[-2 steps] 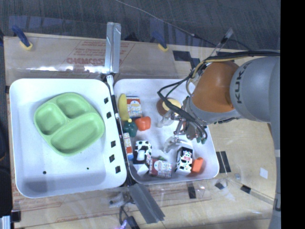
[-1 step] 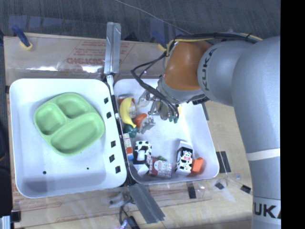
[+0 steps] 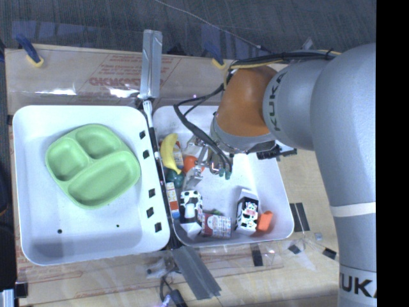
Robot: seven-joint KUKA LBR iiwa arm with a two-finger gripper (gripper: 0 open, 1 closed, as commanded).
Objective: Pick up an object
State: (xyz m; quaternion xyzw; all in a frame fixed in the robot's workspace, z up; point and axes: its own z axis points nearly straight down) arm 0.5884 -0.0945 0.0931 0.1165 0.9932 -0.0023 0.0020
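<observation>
A grey arm looms over the right bin, its hand lowered among clutter; its grip cannot be told. Beside it lie a banana and cartons; a green plate fills the left bin.
</observation>
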